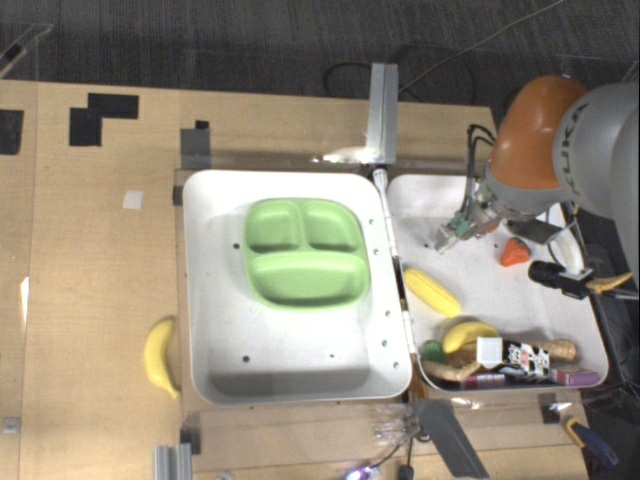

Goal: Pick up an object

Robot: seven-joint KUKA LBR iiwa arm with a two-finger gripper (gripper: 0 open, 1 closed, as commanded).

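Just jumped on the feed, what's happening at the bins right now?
The arm is reaching into the right bin, with its gripper low over the bare floor near the back. Nothing shows between its fingers. A corn cob, a banana and an orange piece lie nearby. The left bin holds a green tray.

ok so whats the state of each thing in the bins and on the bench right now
green divided plate: flat in the left bin
corn cob: lying loose in the right bin
orange piece: loose, right bin
banana: on the bench, outside the bins
gripper: low over the right bin
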